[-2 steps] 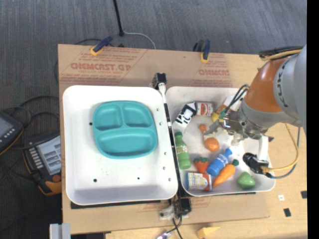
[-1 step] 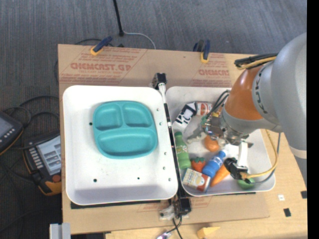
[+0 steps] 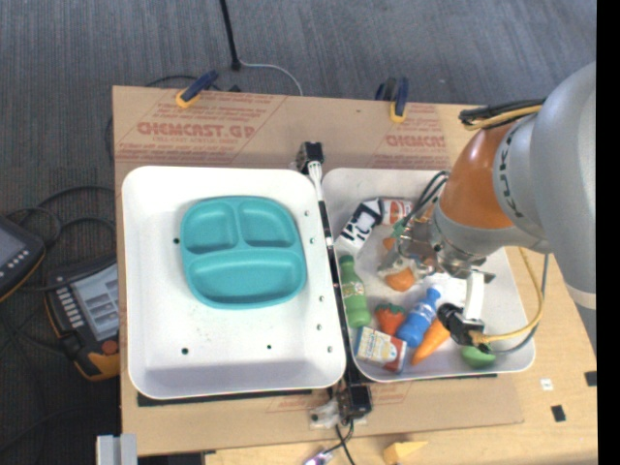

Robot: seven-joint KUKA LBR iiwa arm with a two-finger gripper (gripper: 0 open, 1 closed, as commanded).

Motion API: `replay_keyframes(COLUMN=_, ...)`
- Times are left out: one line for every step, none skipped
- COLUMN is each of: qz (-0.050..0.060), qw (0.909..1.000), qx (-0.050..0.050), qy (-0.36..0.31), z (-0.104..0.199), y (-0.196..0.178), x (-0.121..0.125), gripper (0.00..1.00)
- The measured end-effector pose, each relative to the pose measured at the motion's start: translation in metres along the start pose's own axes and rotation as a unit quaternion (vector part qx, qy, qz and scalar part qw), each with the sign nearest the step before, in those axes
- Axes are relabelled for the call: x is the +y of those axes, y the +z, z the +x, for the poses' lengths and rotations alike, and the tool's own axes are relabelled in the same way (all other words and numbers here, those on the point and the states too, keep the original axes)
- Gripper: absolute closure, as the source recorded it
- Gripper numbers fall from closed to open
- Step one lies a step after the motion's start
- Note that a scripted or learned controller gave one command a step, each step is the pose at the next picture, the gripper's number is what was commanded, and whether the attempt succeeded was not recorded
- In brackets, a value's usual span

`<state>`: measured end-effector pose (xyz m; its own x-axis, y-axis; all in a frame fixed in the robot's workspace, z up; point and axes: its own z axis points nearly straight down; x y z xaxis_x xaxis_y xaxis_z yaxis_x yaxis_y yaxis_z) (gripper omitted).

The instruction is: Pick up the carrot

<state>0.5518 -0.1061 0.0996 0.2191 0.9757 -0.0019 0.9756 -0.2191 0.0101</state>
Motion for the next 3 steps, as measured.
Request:
replay_keyframes(qz=0.005, qw=0.9985, qx=0.0, qy=0.055, z=0.027, y=-0.137, x=-0.029, gripper=1.0)
replay_keyframes(qz=0.004, qw=0.9999, qx=0.0, qy=0.01, z=-0.026, y=0.006, x=-0.047, gripper=1.0)
replay_keyframes(qz=0.005, qw=0.9987, qx=0.0, qy=0.051, z=0.028, y=-0.085, x=0.0, gripper=1.0)
